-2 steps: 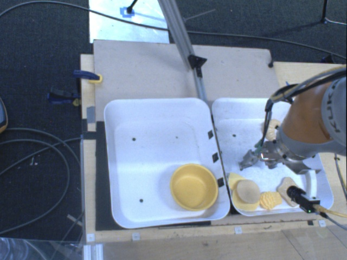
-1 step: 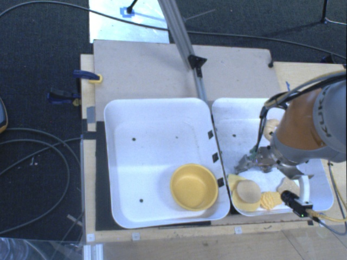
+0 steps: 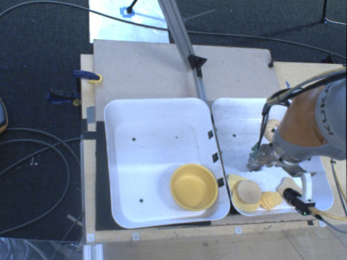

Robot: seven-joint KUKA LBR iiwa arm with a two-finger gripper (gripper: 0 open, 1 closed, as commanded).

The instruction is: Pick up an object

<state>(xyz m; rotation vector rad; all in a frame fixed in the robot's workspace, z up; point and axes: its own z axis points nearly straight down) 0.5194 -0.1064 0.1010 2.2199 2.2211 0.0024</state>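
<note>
My gripper hangs low over the middle of the right bin, just above its floor. Several pale food-like pieces lie along that bin's front edge. A round beige disc rests on a yellow piece, with a yellow waffle-textured piece to its right. A cream piece lies further right, below the wrist. The gripper stands a short way behind the disc, apart from it. Another pale item peeks out behind the arm. A yellow bowl sits upright in the left bin, at its front right.
A slanted grey pole reaches down to the bins' shared back corner. The divider between the bins carries small black clips. A blue and yellow clamp sits at the bench's left edge.
</note>
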